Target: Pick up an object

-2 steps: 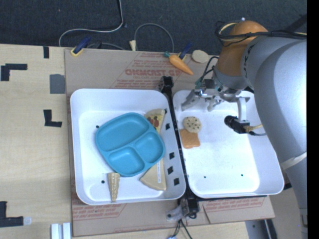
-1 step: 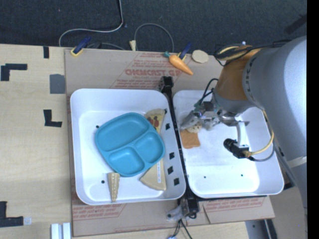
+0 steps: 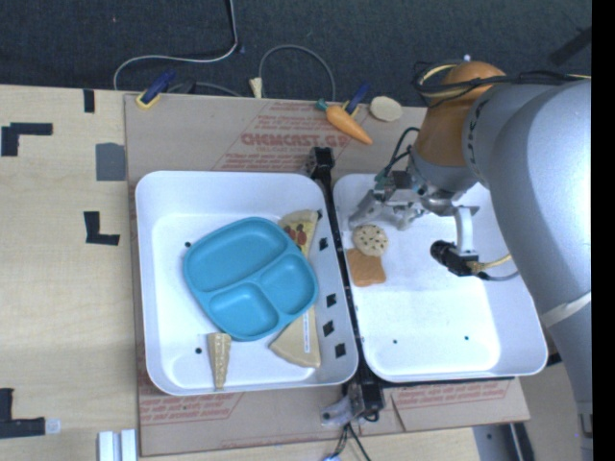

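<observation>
In the right bin a round speckled cookie lies near the left wall, with an orange-brown toast piece just in front of it. My gripper is low in the bin's back left part, just behind and slightly right of the cookie. The grey arm with its orange band reaches in from the right and hides the bin's back right corner. I see nothing held by the gripper.
The left bin holds a blue divided tray, a wedge behind it, another wedge in front and a cone. A carrot and a beige piece lie on the cardboard behind the bins.
</observation>
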Controlling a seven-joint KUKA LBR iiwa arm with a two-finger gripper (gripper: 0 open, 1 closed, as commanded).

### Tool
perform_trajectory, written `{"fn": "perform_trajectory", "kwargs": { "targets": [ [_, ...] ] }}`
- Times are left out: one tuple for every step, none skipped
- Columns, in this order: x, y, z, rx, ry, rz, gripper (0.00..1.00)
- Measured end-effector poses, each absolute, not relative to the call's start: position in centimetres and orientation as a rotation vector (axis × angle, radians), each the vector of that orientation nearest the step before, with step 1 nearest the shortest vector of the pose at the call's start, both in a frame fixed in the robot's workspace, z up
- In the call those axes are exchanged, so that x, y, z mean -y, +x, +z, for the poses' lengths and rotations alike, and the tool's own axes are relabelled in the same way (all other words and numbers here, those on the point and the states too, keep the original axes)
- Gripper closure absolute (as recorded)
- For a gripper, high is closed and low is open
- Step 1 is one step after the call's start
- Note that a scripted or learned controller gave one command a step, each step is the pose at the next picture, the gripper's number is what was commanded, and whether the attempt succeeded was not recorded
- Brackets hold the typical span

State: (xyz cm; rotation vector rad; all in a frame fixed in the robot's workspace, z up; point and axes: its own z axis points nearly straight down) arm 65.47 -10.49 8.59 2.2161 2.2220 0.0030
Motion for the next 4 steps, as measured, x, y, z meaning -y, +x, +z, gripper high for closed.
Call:
{"fn": "perform_trajectory", "kwargs": {
  "targets": [
    [9.9, 60.8, 8.7, -2.219, 2.219, 0.001, 0.0],
    [9.5, 64.7, 8.6, -2.222, 2.217, 0.002, 0.0],
    [9.5, 64.7, 9.8, -2.219, 2.215, 0.007, 1.0],
    [9.5, 64.7, 9.7, -2.22, 2.215, 0.005, 0.0]
  ]
}}
